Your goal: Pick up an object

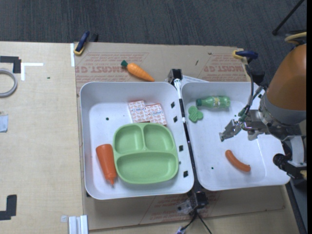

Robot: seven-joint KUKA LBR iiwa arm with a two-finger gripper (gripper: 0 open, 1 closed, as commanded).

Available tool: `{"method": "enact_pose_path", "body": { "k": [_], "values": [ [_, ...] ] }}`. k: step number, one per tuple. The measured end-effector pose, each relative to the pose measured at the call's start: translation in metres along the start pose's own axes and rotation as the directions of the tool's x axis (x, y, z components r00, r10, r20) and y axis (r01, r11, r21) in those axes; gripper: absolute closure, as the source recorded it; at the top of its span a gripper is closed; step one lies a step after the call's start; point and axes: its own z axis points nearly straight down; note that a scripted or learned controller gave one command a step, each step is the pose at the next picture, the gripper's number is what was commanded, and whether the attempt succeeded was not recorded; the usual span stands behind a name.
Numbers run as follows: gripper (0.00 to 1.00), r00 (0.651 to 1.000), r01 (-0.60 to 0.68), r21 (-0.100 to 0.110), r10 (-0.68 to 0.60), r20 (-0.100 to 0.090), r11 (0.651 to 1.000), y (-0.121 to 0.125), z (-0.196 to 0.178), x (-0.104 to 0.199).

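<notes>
Fingers of my gripper (227,133) stood slightly apart with nothing between them, poised over the right bin (273,179) above bare white floor. A sausage (237,161) lay below and just to the right of my tips, apart from them, while a green bottle (213,102) and a small green leaf-shaped piece (195,114) sat toward the bin's far left corner. The left bin (92,101) held a green divided plate (146,153), an orange carrot (106,163) and a printed packet (145,112).
</notes>
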Motion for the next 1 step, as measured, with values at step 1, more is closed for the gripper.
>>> {"method": "enact_pose_path", "body": {
  "k": [1],
  "values": [
    [0.00, 0.997, 0.073, -0.003, -0.073, 0.000, 0.997, -0.0151, 0.1067, -0.0254]
  ]
}}
